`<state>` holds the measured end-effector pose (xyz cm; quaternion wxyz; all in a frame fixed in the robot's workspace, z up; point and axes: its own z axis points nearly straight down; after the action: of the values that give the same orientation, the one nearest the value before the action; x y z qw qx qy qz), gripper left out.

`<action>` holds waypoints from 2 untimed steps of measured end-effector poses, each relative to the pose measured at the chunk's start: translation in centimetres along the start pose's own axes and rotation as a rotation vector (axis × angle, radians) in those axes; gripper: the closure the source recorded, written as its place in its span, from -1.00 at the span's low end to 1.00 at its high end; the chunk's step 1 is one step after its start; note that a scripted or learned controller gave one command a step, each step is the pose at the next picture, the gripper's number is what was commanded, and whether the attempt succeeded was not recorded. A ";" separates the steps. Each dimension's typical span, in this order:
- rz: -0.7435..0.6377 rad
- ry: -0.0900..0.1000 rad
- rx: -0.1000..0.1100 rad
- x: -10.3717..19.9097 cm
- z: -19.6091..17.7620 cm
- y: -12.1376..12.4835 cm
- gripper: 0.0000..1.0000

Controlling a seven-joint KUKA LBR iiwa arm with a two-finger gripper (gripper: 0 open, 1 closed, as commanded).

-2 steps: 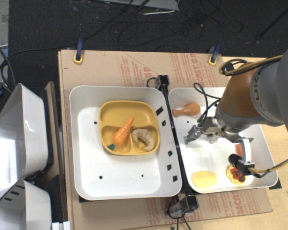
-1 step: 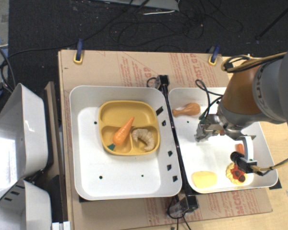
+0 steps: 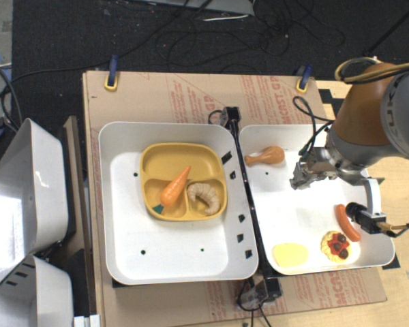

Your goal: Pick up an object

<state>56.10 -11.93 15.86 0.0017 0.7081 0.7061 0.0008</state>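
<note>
Hovering right of the chicken drumstick (image 3: 266, 157), the pincer (image 3: 305, 176) perhaps empty, grip unreadable.

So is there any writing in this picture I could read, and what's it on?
Red print on the brown board, near its far and near edges: upside down, partly covered, too blurred to read.
Dark letters on the arm, on its grey casing: cut off, unreadable.
</note>
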 end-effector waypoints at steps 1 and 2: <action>-0.004 0.000 -0.001 -0.3 -4.3 0.1 1.00; -0.006 0.000 -0.002 -0.3 -9.0 0.2 1.00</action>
<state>56.28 -12.27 24.89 0.0025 0.7061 0.7081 0.0014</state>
